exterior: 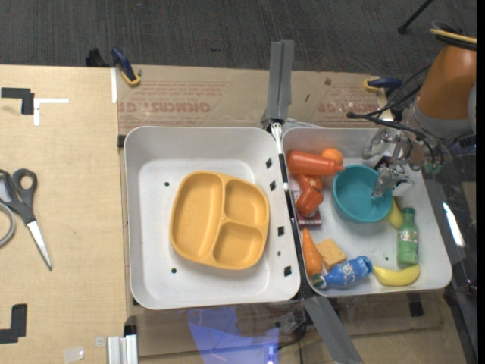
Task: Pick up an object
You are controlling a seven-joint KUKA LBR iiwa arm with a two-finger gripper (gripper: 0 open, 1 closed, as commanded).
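1. Pale wooden worktop [61, 279] under two white bins; scissors [26, 211] lying at 9 o'clock, cardboard behind the bins.
2. Left bin [144, 279]: holds a yellow divided plate [220, 220], centred.
3. Right bin [436, 279]: teal bowl [356, 203] in the middle; red pepper [311, 163] and an orange ball [331, 156] at 10 o'clock of the bowl.
4. Green bottle [408, 237] at 4 o'clock of the bowl, banana [395, 276] just below the bottle, blue toy [348, 273] at 6 o'clock, carrot [311, 252] and tan cracker [331, 252] at 7 o'clock.
5. Tool [386, 182] at 3 o'clock of the bowl, tips over its rim; cannot tell wide or narrow, nothing seen held.
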